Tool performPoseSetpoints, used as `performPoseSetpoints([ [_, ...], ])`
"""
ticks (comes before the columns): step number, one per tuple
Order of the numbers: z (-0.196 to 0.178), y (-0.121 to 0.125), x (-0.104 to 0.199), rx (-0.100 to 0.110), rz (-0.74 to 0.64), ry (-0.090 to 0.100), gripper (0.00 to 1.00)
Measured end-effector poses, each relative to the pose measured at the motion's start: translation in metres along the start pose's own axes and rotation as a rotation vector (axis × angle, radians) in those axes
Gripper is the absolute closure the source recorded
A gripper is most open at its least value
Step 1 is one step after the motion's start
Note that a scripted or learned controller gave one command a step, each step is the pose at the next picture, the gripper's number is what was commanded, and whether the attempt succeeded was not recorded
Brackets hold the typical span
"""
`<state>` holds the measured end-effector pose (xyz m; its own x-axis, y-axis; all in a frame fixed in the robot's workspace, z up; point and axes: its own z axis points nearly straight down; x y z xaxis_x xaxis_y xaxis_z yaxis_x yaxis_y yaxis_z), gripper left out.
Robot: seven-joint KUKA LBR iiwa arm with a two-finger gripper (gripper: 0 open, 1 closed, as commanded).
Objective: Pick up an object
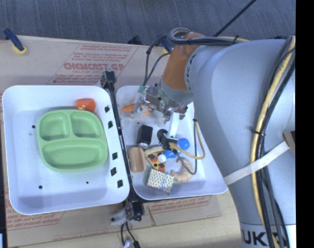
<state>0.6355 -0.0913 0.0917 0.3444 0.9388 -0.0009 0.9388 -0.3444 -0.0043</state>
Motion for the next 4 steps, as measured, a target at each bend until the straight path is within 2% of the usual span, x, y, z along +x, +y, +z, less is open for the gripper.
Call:
performPoseSetpoints([
  [1, 0.001, -0.08, -0.055, 0.001, -0.159, 0.001, 0.0],
  [2, 0.0, -0.064, -0.074, -0.003, -0.457, 0.0, 0.0],
  [3, 0.001, -0.071, -0.041, 0.0, -0.706, 0.001, 0.0],
  [4, -0.009, -0.071, -0.041, 0.002, -0.71, 0.0, 1.0],
])
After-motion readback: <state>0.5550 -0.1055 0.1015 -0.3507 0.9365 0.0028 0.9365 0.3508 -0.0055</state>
